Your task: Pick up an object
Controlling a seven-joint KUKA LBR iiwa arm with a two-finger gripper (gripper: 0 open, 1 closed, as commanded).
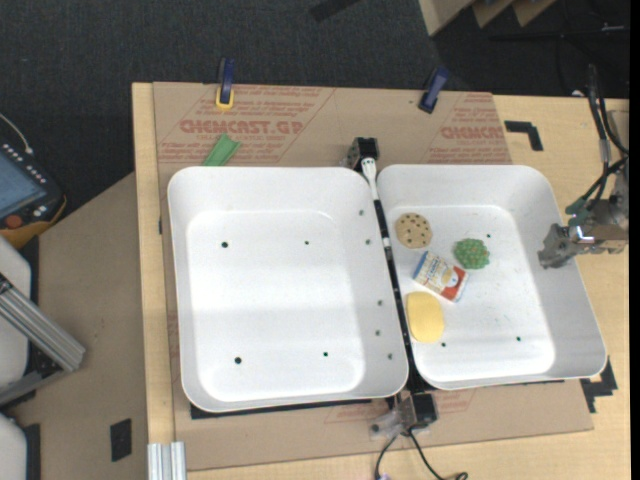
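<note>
Tool [556, 247] at right bin's [560, 353] right rim, apparently holding nothing; finger state indiscernible. Cookie [413, 230], green ball [472, 253], packet [441, 276], yellow piece [426, 318] near left wall.

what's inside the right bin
The right bin holds four things: a round cookie, a green bumpy piece, a small white, blue and red packet and a yellow piece. Whatever lies under the packet is covered.

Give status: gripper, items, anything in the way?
Gripper at right bin edge, nothing between fingers. Cookie, green ball, packet, yellow piece lie untouched. Path clear.
</note>
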